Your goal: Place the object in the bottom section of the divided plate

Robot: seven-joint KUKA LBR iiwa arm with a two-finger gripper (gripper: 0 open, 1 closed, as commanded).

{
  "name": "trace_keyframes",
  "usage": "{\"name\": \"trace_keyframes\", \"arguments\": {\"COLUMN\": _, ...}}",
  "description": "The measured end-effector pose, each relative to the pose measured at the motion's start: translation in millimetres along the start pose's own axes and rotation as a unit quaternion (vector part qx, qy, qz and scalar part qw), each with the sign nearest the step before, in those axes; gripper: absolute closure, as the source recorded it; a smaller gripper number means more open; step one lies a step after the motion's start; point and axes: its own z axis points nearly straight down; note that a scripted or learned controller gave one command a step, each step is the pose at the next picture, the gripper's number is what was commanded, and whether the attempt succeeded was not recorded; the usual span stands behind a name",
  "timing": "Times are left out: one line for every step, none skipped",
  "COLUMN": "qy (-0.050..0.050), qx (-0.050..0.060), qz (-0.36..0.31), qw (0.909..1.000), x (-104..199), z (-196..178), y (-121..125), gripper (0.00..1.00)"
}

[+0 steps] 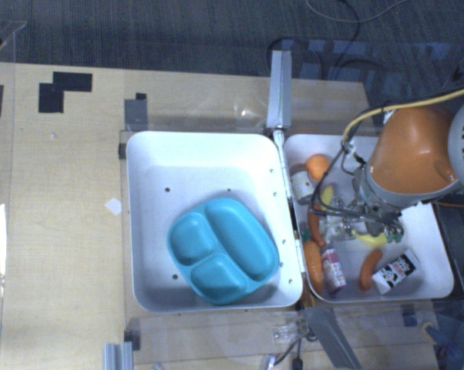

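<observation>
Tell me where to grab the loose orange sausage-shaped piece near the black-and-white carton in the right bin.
Take the orange sausage-shaped piece across its narrow middle, coming straight down from above. It lies flat and slanted, so turn the pincer crosswise to its length. The black-and-white carton sits close on its right, so keep the approach tight.

Brightness: even and fairly bright, with a cool tint; the dark carpet (178, 21) toward 12 o'clock reads dim.
Glare: the left bin (151, 206) is nearly washed out along its floor; a bright streak sits on the wooden bench (55, 230) at 9 o'clock.
Shadows: soft shadow under the blue divided plate (223, 249), falling toward 7 o'clock.
Sharpness: generally soft; the small items in the right bin (436, 284) blur together.
Orange band (409, 153): smooth highlight, no detail.
</observation>
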Motion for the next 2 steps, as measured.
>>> {"name": "trace_keyframes", "arguments": {"qy": -0.002, "qx": 0.0, "qz": 0.043, "qw": 0.9991, "x": -76.0, "z": -27.6, "y": -34.9, "gripper": 1.0}}
{"name": "trace_keyframes", "arguments": {"qy": -0.002, "qx": 0.001, "qz": -0.061, "qw": 0.9981, "x": -69.4, "z": -151.5, "y": -53.4, "gripper": 1.0}}
